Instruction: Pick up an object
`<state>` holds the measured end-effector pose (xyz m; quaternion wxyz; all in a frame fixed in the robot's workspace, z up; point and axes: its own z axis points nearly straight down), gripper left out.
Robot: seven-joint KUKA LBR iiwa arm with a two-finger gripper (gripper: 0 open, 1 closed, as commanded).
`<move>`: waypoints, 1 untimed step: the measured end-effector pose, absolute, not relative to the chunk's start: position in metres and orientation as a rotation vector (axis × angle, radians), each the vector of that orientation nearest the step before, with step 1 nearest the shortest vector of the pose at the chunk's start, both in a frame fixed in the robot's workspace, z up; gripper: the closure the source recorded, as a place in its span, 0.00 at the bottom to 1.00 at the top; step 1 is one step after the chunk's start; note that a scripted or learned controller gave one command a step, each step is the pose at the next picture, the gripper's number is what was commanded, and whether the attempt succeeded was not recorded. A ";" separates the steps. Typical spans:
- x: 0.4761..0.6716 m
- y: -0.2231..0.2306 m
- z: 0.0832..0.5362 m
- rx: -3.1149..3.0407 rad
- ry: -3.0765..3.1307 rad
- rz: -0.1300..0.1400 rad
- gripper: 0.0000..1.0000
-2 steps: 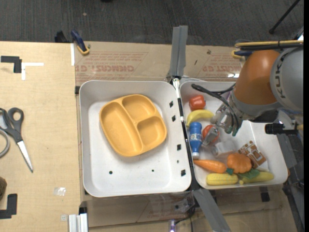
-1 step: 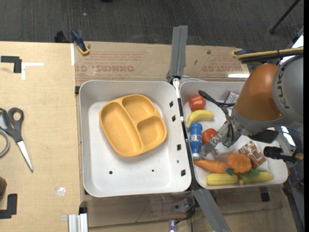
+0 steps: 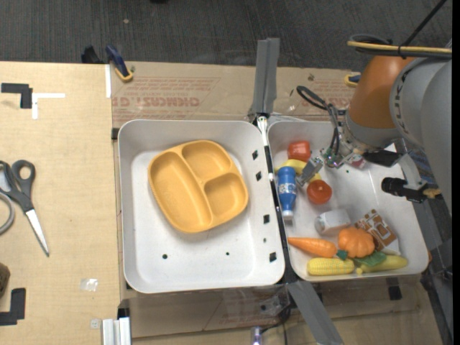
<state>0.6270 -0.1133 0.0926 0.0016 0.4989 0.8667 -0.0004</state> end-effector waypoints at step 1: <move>0.627 -0.113 0.102 1.559 2.723 -0.005 1.00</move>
